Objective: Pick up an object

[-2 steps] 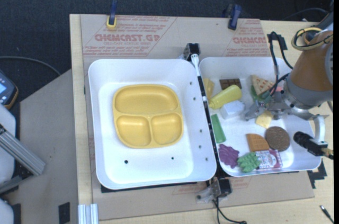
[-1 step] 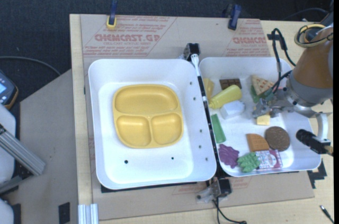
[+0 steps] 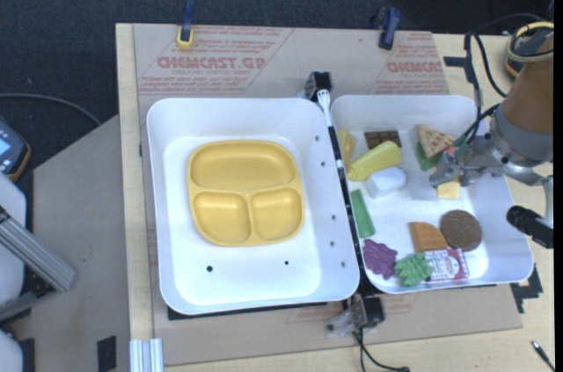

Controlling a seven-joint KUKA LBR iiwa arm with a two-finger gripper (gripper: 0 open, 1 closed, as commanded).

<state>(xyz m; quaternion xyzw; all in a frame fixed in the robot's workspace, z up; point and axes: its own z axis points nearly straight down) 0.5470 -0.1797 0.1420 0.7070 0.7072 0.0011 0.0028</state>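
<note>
The right bin (image 3: 501,266) holds several toy foods. Among them are a yellow banana-like piece (image 3: 374,161), a white block (image 3: 387,182), a brown chocolate bar (image 3: 383,138) and a sandwich wedge (image 3: 431,140). A small yellow cheese piece (image 3: 449,191) lies there too. Toward the front lie a green stick (image 3: 361,214), an orange toast (image 3: 427,236), a round brown cookie (image 3: 461,229), purple grapes (image 3: 380,256), a green broccoli (image 3: 412,269) and a red-white packet (image 3: 449,265). My gripper (image 3: 455,166) hangs low over the bin's right side, just above the cheese piece and beside the sandwich wedge.
The left bin (image 3: 167,212) carries a yellow three-compartment plate (image 3: 244,190). A black divider strip (image 3: 332,159) runs between the bins. The arm's orange band (image 3: 532,102) and cables (image 3: 479,89) stand over the right bin's far right corner. Clamps (image 3: 186,25) hold the board's back edge.
</note>
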